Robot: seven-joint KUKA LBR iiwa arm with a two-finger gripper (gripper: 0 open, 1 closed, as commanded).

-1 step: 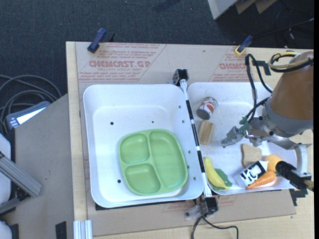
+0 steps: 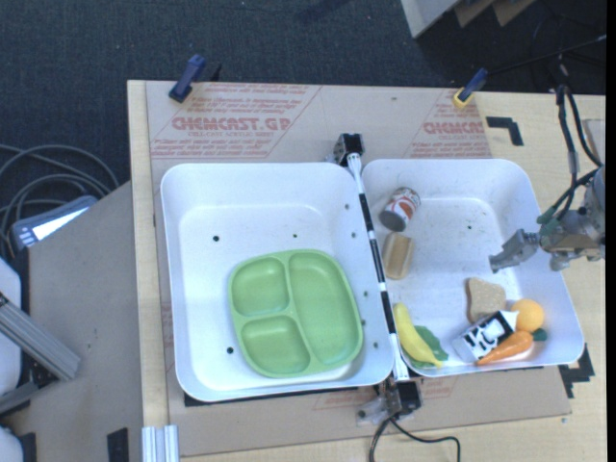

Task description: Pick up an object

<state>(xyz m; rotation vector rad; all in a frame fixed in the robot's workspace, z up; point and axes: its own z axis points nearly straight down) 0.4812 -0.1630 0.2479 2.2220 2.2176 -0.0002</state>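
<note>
Gripper (image 2: 510, 254) over right bin (image 2: 510, 179), grip state unclear, bread slice (image 2: 483, 298) just below, green tray (image 2: 293, 312) in left bin (image 2: 250, 186)

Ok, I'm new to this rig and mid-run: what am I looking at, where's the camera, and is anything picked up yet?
One fixed camera looks down at a slant on a bench with two shallow white bins. The left bin holds a green divided plate. The right bin holds a small can lying on its side, a tan block, a banana, a bread slice, an orange fruit, a carrot and a black-and-white packet. The robot arm comes in from the right; its end effector hangs over the right bin, with nothing visibly held.
</note>
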